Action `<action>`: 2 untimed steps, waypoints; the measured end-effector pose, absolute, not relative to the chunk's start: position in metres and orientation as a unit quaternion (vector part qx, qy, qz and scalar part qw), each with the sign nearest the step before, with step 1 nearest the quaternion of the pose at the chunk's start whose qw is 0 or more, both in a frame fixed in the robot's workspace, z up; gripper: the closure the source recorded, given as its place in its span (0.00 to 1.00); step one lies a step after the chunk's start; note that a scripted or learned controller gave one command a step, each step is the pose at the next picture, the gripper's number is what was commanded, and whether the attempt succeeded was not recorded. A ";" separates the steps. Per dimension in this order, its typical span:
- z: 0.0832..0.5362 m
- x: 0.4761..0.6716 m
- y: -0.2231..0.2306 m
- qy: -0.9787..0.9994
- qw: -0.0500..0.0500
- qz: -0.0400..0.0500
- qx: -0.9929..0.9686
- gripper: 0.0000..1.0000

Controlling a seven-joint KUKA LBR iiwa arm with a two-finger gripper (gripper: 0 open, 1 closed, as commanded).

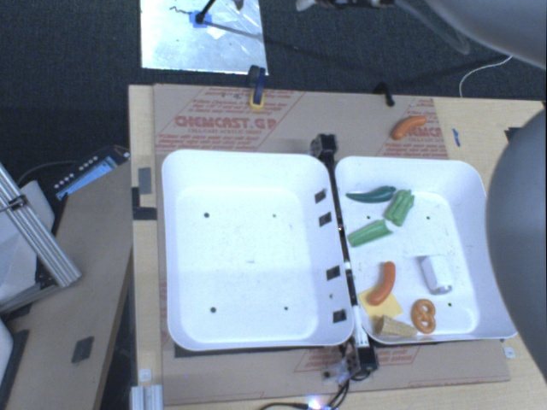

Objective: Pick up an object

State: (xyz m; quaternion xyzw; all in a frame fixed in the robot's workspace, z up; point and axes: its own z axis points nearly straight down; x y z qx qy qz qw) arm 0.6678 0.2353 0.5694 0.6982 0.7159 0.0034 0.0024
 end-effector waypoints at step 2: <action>0.581 0.668 0.236 0.718 0.003 0.004 0.696 0.00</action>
